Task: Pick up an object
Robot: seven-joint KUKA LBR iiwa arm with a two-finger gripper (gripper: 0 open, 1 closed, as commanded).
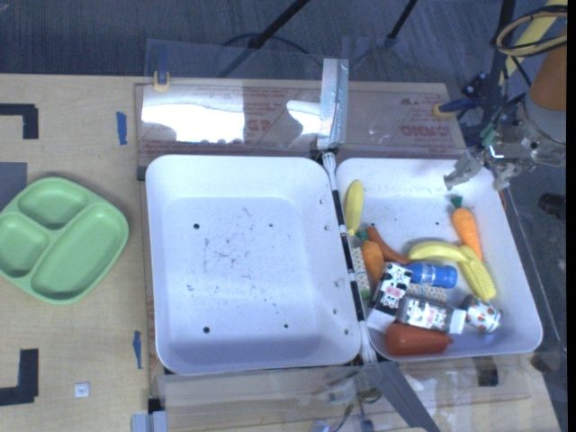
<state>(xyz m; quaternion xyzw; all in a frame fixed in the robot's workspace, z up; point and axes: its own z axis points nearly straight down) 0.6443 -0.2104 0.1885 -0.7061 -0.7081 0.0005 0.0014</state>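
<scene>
Carrot [465, 229] sits nearest the action, lying in the right bin [405, 180] by its right wall, long axis running roughly up and down the view, green top toward the far end and orange tip pointing toward the near end. Just above it hangs the gripper [477, 171], over the bin's far right corner, two fingers spread apart, one out to the left and one to the right, and nothing between them; it touches no toy. Below the carrot a corn cob [479, 274] lies slanted, and a yellow banana [438, 252] curves across beside it. Over by the divider a second banana [354, 205] stands lengthwise, with another orange carrot [383, 244] angled just under it. The near half of this bin is crowded: a blue bottle [434, 275] lying sideways, a black-and-white carton [392, 286], a white bottle [435, 316], a small ball [485, 316] and a red sausage-like piece [416, 338] along the front. The left bin [243, 259] shows its white floor, scuffed with faint marks. Off on the bench to the left, well apart, rests a green divided plate [59, 238].
</scene>
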